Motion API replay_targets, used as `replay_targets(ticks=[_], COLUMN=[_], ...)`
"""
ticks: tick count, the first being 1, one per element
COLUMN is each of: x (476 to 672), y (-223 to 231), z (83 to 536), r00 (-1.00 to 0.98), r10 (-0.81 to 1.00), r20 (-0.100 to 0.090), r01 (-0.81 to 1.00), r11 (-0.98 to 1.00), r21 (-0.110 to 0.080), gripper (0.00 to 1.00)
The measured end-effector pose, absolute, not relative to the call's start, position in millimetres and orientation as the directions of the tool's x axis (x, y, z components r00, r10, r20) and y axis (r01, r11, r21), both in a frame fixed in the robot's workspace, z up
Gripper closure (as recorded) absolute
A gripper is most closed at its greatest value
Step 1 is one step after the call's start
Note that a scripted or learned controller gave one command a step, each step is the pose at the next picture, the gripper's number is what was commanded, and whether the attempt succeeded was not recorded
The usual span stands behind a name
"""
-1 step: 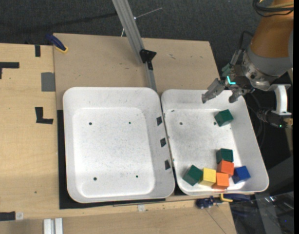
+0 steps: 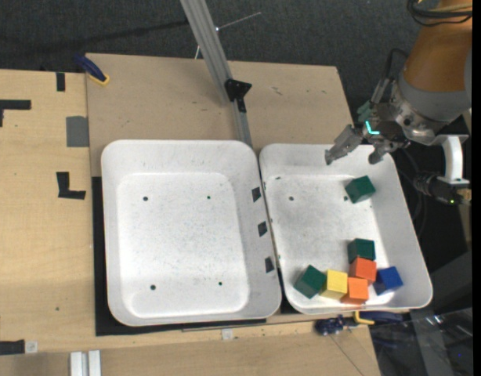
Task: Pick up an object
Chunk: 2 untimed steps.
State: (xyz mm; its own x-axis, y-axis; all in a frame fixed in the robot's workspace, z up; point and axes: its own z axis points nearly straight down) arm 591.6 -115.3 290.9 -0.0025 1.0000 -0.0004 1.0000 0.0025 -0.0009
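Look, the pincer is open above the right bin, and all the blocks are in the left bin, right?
Not quite. The blocks sit in the right bin, not the left bin: one green block alone, the others clustered at the near corner. The pincer is indeed open above the right bin, as the camera view shows.

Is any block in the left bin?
No: every small coloured block, such as the lone green cube, sits in the shallow white right bin.

Bench [image 2: 186,92] under two white bins [image 2: 178,225]
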Motion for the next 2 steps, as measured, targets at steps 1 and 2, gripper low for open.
replay_targets(ticks=[1,2], x=[594.2,596.3], y=[-119.1,-118.2], z=[227.9,163.4], r00=[-0.001,-0.001], r10=[1.000,1.000], r20=[0.000,0.000], r01=[1.000,1.000], r11=[0.001,0.001], r21=[-0.008,-0.009], gripper=[0.00,0.00])
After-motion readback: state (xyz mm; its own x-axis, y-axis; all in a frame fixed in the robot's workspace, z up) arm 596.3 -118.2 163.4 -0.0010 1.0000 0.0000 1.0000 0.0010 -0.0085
